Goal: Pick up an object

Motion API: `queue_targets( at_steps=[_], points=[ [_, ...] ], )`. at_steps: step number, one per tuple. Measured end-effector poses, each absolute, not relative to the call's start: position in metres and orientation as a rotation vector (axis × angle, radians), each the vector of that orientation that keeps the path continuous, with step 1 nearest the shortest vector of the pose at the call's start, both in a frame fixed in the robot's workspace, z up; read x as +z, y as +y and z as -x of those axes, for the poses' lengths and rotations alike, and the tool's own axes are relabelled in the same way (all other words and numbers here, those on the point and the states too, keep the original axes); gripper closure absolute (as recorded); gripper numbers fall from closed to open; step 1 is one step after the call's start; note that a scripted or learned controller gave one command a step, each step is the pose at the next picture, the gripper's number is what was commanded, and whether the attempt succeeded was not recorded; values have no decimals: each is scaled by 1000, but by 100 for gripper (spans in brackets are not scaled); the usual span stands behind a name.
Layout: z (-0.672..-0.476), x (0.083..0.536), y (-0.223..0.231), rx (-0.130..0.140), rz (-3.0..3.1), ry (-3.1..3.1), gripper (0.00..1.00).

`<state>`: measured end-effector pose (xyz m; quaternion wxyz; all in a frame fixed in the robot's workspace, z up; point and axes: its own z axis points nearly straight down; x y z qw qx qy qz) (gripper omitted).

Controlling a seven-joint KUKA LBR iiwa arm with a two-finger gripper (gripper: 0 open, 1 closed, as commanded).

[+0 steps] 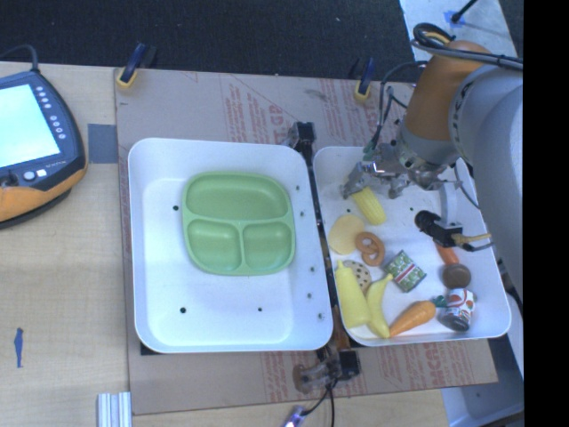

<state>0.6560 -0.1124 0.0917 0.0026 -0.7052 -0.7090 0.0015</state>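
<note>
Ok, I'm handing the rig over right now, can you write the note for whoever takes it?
Hand: low over the far end of the right bin, right by the yellow corn piece; nothing seen in its grip.
Things: toy food all in the right bin, including a pretzel, carrot and banana. Left bin holds the green divided plate.
Done: nothing lifted.
Left: grasp one item, likely the corn, and raise it.

The arm (462, 87) hides the right bin's (498, 327) far corner; the tablet (36, 145) is cut off at left.
</note>
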Motion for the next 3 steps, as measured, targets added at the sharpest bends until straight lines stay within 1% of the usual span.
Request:
queue_targets(
  at_steps=[3],
  points=[
    [-656,92,-115,5,2211,-2224,0]
  ],
)
